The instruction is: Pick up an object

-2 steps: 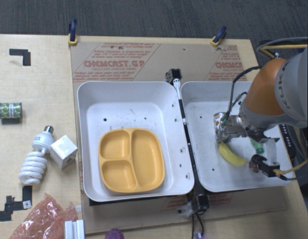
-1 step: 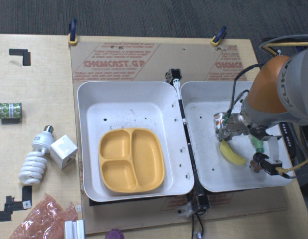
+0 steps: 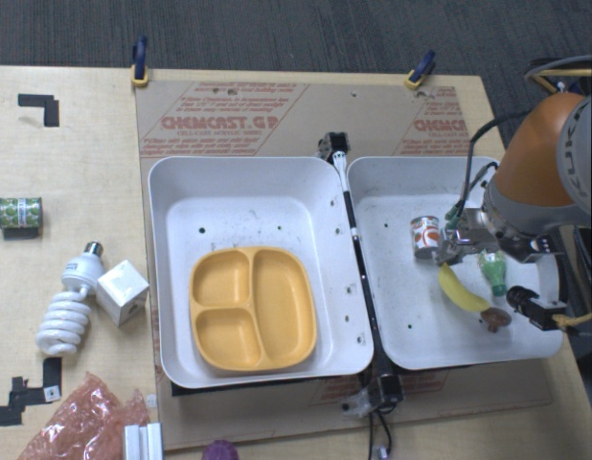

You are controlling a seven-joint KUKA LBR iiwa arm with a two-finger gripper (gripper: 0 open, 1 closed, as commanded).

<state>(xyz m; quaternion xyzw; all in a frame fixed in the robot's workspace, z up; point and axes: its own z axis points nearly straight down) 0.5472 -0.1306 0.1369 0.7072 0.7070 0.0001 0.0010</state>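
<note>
- two white bins sit side by side on the worktop (image 3: 104, 103): the left bin (image 3: 171, 257) bears one yellow divided plate (image 3: 253, 308), and the right bin (image 3: 392, 324) bears the things to pick from.
- counted in the right bin: one small can (image 3: 425, 236), one banana (image 3: 461, 291) and one green bottle-like thing (image 3: 493, 274); a small brown lump lies at the banana's lower end, too small to name.
- the jaws (image 3: 456, 242) are low in the right bin, just beside the can and near the banana's upper end; i cannot tell how far open they are or whether anything is between them, since the wrist hides them.
- risk one, as i judge it: the can, banana and green thing lie close together, so closing here could catch two things at once, or nudge one aside and grip nothing.
- risk two: the can looks round and may roll away if touched off-centre.
- risk three: the banana is curved and lies flat, so a shallow grip could slip off on lifting.
- outside the bins on the worktop: one coiled light bulb (image 3: 66, 307), one white cube (image 3: 122, 291), one small green can (image 3: 20, 215) and one pink mesh bag (image 3: 80, 420).
</note>
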